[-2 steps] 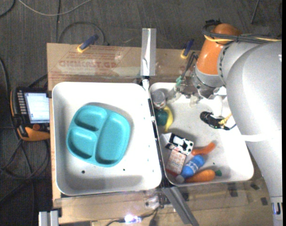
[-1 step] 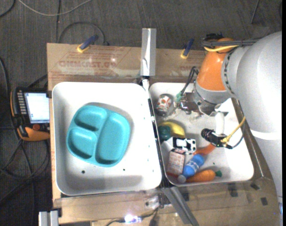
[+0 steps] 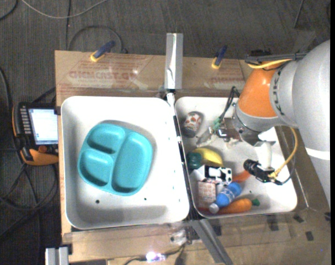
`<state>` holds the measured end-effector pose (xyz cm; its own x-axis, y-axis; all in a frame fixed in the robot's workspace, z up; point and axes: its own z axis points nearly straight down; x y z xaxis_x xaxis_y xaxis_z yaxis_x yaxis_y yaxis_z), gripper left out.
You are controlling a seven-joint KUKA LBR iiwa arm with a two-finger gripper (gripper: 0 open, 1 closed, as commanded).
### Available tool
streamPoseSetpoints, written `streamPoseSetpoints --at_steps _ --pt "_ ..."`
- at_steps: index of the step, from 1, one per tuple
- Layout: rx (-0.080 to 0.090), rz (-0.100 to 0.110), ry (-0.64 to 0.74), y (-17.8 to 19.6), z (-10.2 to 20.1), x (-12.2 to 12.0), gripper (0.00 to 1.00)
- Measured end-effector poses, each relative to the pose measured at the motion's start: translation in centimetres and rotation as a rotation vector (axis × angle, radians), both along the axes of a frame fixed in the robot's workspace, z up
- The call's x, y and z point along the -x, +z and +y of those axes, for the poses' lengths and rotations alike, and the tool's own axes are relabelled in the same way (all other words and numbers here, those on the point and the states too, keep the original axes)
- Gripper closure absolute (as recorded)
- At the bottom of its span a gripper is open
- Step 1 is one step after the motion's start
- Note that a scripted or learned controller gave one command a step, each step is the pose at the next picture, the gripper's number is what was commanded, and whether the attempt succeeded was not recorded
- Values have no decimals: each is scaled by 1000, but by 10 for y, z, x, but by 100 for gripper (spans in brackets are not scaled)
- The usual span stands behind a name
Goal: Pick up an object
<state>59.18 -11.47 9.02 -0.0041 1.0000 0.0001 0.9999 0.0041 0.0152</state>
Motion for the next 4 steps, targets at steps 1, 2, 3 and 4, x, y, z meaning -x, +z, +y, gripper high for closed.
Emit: streamPoseSetpoints --at_steps 1,2,3,4 --pt "6 -5 45 1 -3 23 0" --pt "5 -7 -3 1 9 38 0" --pt "1 25 -9 89 66 43 0" --pt "-1 27 -252 89 34 76 0"
